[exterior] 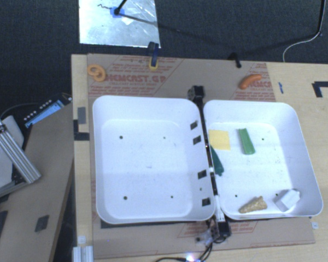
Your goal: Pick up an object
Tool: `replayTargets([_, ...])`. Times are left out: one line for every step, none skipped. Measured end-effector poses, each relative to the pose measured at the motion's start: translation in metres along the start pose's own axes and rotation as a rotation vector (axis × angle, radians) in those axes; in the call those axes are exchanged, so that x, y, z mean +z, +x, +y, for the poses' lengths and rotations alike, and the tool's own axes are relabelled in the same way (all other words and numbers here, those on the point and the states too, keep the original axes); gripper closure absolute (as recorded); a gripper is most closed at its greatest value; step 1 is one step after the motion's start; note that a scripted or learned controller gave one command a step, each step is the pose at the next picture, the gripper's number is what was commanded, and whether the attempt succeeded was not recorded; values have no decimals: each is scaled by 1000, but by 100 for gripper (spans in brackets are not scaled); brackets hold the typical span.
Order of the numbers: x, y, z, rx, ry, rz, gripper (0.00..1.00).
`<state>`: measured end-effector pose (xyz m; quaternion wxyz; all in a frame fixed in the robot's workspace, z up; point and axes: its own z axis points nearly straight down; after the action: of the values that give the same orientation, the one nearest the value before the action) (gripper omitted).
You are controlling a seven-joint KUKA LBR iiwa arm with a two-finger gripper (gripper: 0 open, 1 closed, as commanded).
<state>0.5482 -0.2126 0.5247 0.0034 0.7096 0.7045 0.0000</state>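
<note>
Camera view, looking down on the bench: two white bins sit side by side on a brown board, and all the pickable pieces lie in the right bin. What the gripper is doing with its grip cannot be told from this shot, so places are given by the bins, with right being the side the arm reaches from.

Up near the divider, a yellow square lies flat. Just to its right, apart from it, a green block lies lengthwise toward the far wall. Below the square, a dark green piece hugs the divider; whether it touches the wall is unclear. Down at the near wall, a tan chunk rests, and a white block sits just beside it in the near right corner.

The left bin shows its floor with small dark dots.

Off the bins, on the board, an orange ring lies at the far left corner and an orange sausage shape lies beyond the right bin. A silver sheet lies on the dark floor beyond.
</note>
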Motion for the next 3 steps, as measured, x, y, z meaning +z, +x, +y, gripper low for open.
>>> replayTargets([-11, 7, 23, -12, -1, 2, 100])
replayTargets([89, 23, -66, -5, 15, 9, 100])
replayTargets([39, 49, -2, -15, -5, 2, 100])
